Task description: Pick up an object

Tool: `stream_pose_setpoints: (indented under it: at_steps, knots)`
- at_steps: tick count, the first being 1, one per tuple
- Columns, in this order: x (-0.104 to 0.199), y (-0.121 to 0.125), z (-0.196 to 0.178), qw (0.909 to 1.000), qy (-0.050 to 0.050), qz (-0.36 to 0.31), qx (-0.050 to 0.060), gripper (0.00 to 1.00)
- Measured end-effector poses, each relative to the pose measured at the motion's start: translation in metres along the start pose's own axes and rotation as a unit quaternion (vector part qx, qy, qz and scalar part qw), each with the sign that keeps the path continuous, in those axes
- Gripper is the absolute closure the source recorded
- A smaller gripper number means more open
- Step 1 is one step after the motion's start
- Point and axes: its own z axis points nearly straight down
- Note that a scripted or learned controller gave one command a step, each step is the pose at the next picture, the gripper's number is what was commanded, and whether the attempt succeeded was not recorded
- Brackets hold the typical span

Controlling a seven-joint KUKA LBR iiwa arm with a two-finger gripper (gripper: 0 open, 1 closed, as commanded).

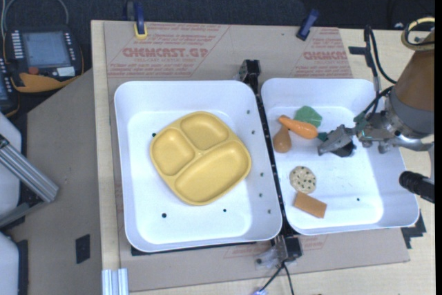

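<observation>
The right bin (366, 207) holds an orange carrot (299, 126), a green piece (309, 115) behind it, a brown pear-shaped piece (282, 141), a speckled cookie (302, 179) and a tan wedge (310, 205). My gripper (336, 141) reaches in from the right and hovers low over the bin's middle, just right of the carrot's tip. Nothing shows between its dark fingers.
A yellow divided plate (200, 157) lies in the left bin (138, 217). A black divider with clamps (250, 70) runs between the bins. A teach pendant (43, 55) sits off the bench at far left. Cables hang near the arm at right.
</observation>
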Motion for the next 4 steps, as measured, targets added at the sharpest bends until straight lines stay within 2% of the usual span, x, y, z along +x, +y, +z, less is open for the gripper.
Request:
stream_pose_setpoints:
  at_steps: [1,3,4]
  knots:
    - [0.0,0.0,0.0,1.0,0.0,0.0,0.0,0.0]
    - [-0.001,0.007,0.097,1.0,0.001,0.001,0.001,0.0]
    - [-0.001,0.009,0.083,1.0,0.0,0.0,-0.003,1.0]
